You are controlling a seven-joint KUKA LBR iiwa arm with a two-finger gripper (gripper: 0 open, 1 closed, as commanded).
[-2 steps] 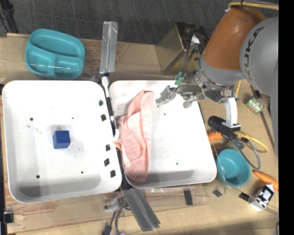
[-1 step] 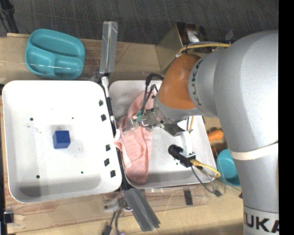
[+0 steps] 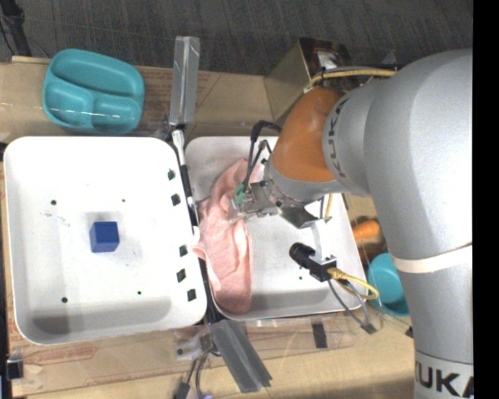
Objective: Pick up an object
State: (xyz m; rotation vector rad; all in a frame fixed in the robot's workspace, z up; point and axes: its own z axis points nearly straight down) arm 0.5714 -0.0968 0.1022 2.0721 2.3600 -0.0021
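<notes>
My fingers (image 3: 248, 196) are down in the right bin (image 3: 276, 299), buried in the top of the pink cloth (image 3: 226, 248), and I cannot tell from here whether they are wide or pinched on it. The cloth lies crumpled along that bin's left wall, draped partly over the rim. A blue cube (image 3: 105, 236) sits alone in the left bin (image 3: 33, 189), and a teal tray (image 3: 92, 90) rests on the desk (image 3: 220, 86) behind it.

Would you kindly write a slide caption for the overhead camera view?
KUKA arm lowers its gripper onto a pink cloth in the right bin; a blue cube sits in the left bin.
</notes>
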